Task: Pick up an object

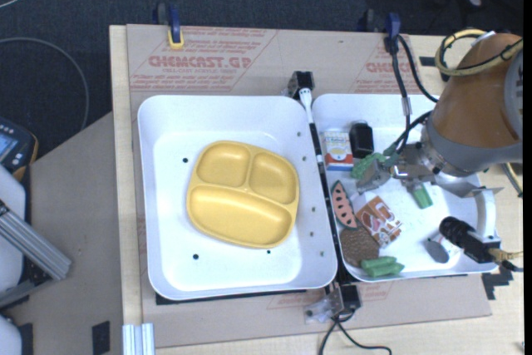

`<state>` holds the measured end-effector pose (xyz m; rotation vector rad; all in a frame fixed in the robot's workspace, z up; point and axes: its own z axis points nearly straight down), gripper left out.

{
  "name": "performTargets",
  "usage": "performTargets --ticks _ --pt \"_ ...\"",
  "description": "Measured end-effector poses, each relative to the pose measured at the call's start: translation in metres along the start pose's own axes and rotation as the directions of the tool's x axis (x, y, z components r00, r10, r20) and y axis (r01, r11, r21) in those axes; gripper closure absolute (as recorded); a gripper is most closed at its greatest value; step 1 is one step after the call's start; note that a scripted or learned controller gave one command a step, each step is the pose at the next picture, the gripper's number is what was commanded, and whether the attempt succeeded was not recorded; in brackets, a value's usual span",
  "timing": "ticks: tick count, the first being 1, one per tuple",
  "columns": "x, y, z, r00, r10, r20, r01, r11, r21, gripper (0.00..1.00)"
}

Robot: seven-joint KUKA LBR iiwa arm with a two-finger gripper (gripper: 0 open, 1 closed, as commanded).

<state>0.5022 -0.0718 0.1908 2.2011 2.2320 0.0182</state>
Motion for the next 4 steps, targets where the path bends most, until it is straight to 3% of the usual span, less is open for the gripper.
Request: performTargets --ticks 1,4 --pt "-0.0599 -0.0241 0.1054 1.0 0.02 -0.003 -0.02 1.0 0.011 0.0" --pt "-0.0588 -0.0248 0.1054 1.0 0.014 0.002 -0.014 1.0 0.013 0.0"
